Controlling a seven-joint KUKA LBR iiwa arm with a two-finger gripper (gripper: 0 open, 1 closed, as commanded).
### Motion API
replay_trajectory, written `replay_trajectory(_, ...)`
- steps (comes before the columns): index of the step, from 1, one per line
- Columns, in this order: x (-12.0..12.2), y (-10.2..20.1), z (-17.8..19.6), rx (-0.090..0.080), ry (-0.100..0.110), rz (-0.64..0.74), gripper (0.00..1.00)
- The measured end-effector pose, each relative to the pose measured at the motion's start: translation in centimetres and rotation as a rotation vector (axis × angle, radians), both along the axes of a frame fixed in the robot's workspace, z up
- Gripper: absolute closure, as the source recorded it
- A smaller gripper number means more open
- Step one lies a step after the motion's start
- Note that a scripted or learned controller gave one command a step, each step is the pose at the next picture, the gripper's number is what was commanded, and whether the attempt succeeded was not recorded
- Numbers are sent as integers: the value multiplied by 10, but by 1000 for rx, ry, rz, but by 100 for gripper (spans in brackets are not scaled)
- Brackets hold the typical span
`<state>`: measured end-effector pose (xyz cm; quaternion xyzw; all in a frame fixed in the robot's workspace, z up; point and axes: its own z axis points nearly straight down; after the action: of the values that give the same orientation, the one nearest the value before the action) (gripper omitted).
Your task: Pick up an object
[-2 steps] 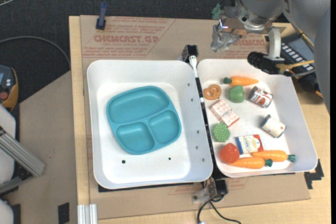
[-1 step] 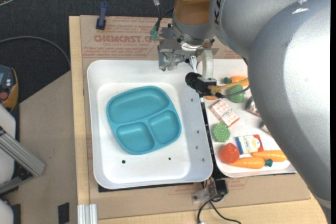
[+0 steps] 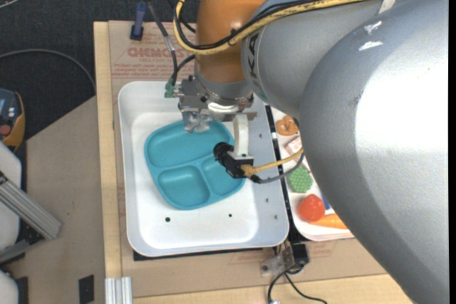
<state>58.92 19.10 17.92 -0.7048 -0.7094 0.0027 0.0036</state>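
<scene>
Lying in the left shallow white plastic bin, slightly left of centre: one teal plastic divided plate with three compartments, tilted so its corners point near and far. Hovering right at the plate's far edge: the claw, hanging below the orange-banded grey arm; whether touching the plate or just above it, cannot tell. Whether the claw is spread or pressed together, cannot tell either, its tips being blurred against the teal. Nothing seen pinched in it. Running along the plate's right edge: a black cable fitting with a yellow cable, overlapping the plate's right corner. Sitting in the right bin, largely hidden under the arm: one red tomato-like toy, one green bumpy toy, one orange carrot-like toy, one brown pretzel-like toy. Carrying both bins: the pale cardboard-topped bench.
</scene>
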Motion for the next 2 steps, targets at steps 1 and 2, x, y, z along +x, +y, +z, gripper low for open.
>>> replay_trajectory(1,13,-5,201,5,-30,-5,100)
replay_trajectory(2,20,36,303,5,-24,-1,100)
